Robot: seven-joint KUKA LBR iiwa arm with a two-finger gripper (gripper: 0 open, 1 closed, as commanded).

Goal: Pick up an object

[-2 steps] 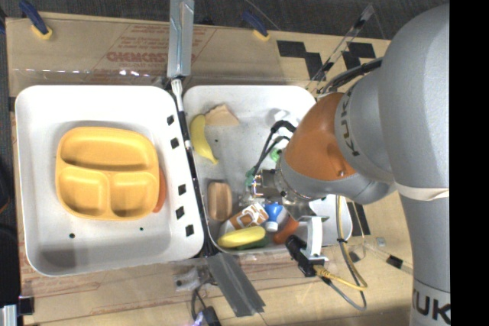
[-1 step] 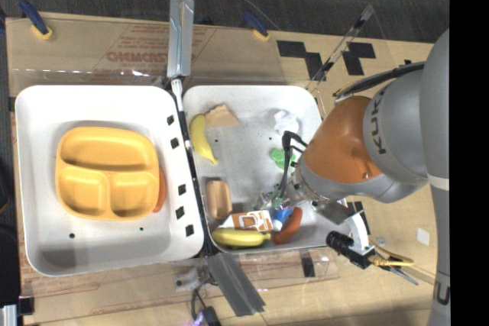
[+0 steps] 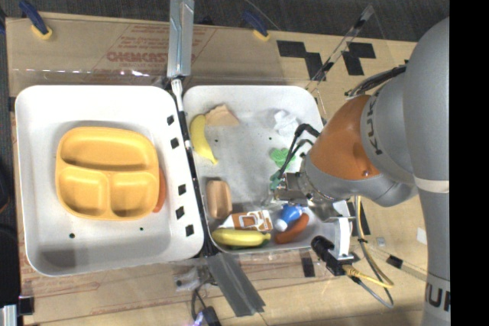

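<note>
Reaching in from the right of the frame, the grey arm with its orange band is hanging low over the right-hand white bin. Its gripper is sitting above the bin's lower right part, among a green item, a blue-and-white object and a reddish piece; whether it is gripping anything cannot be told. One yellow banana is lying at the bin's upper left and another along its lower edge, with a brown oblong piece between them. A yellow compartment tray is resting in the left-hand white bin.
</note>
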